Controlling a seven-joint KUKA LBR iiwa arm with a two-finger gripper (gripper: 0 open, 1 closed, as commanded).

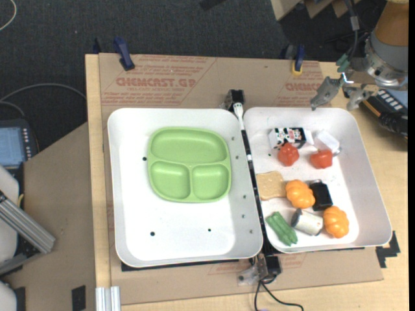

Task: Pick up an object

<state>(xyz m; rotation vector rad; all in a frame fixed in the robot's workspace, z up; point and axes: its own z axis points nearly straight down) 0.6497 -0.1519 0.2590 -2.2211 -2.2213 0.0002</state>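
I see my gripper (337, 91) up high over the far edge of the right bin (371, 173), fingers spread with nothing between them. The toys sit below it in that bin: two red tomatoes (288, 154), two orange pumpkins (299, 194), a green bean pod (282, 228) and a toast slice (270, 185). The left bin (130, 225) has a green plate (189, 164).

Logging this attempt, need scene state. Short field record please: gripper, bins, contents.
gripper position: gripper above the far edge of the right bin, nothing between its fingers
left bin: green divided plate
right bin: two red items, two orange items, green item, tan flat piece, black block, white cylinder
pick status: not yet made
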